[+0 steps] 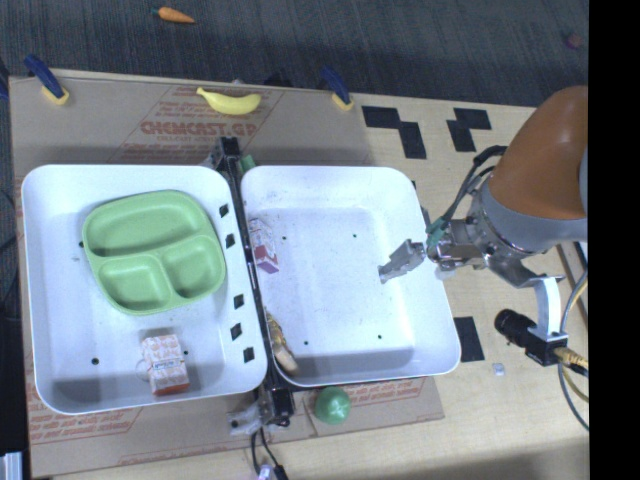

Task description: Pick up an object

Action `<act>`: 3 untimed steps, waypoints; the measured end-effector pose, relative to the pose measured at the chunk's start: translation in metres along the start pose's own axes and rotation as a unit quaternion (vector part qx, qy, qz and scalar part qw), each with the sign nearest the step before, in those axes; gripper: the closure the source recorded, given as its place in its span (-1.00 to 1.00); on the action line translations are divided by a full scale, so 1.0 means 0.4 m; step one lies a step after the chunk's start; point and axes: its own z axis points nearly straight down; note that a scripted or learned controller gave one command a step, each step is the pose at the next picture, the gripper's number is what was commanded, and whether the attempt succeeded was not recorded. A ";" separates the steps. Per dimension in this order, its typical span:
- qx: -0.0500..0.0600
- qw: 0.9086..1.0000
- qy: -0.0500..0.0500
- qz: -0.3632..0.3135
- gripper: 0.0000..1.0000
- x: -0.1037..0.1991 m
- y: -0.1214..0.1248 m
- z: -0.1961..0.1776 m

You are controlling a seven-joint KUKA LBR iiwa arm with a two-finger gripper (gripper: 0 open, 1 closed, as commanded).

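Two bins sit side by side on the counter. The left bin holds a divided tray in its upper half and a small carton near its lower edge. The right bin has a packet at its left wall, a banana lies above the bins, and a ball lies below the right bin.
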 end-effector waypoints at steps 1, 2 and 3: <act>0.001 1.000 0.000 0.000 -1.00 -0.081 -0.004 0.113; 0.002 1.000 0.000 -0.001 -1.00 -0.087 0.251 0.338; -0.001 1.000 0.000 0.000 -1.00 -0.106 0.315 0.287</act>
